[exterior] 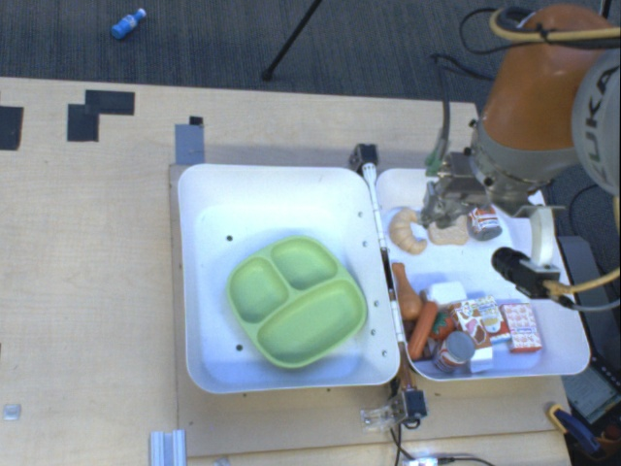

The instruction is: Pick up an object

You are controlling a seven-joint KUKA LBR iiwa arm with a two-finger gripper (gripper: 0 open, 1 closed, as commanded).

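The pincer (448, 205) hangs over the far part of the right bin (572, 362), its dark fingers pointing down just above a pale flat piece (449, 233); whether they are spread or closed I cannot tell, and nothing shows between them.

At the bench's (87, 289) near edge a small black clip (413, 403) sits at the seam between the two bins. In the right bin's near end lie a round can (453, 350) with a dark top, a grey block (482, 353) touching it, and a red-and-white carton (522, 326) toward the bin's right wall. Beside these a second printed carton (481, 316) and a white block (447, 293) crowd together. Along the bin's left wall lie a carrot (422, 330) and a brown sausage (405, 290), side by side, running near to far. Farther on, a croissant (407, 231) rests near the left wall, just beside the pale piece. A small jar (484, 223) with a red label stands to the right of the pincer, near the far wall.

The left bin (194, 260) holds a green divided plate (296, 301), lying flat toward its near right corner, with three compartments.

Past the bins, on the bench's far left, are dark square marks (97, 115). Beyond the bench, on the grey carpet, lies a blue bottle (127, 23).
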